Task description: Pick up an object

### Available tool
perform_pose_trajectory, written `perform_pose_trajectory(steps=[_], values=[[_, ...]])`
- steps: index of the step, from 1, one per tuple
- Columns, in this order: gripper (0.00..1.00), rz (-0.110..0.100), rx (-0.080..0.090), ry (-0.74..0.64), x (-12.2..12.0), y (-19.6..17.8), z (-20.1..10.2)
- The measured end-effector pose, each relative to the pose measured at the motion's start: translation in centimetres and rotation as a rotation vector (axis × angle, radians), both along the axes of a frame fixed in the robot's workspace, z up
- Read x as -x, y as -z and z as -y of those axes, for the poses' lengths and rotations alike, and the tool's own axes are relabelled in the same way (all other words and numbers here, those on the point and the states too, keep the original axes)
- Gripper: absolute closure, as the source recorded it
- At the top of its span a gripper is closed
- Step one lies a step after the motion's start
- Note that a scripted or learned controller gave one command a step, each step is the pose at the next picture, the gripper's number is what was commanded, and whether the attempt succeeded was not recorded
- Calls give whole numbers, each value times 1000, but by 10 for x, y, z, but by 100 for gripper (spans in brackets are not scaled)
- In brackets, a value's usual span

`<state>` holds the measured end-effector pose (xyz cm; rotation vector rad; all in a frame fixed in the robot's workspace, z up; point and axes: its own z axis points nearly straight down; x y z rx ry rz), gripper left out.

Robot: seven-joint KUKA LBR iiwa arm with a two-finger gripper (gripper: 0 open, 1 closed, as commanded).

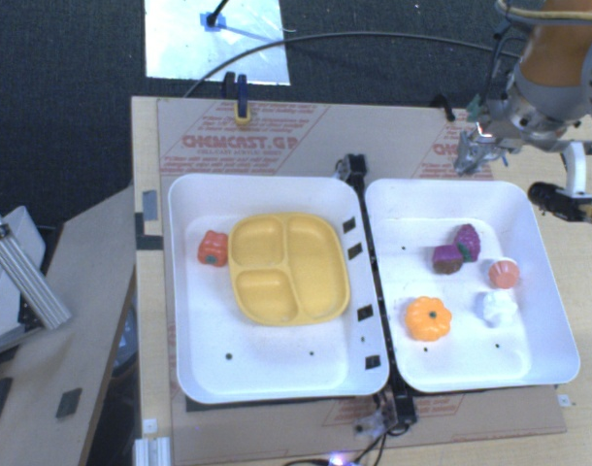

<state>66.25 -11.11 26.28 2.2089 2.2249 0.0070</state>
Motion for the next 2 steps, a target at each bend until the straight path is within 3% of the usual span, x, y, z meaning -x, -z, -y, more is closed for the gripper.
perform_pose_trajectory(steps=[1,2], values=[[100,-5,-2,-2,3,2,-55],[100,-9,-3,-2,28,13,-108]])
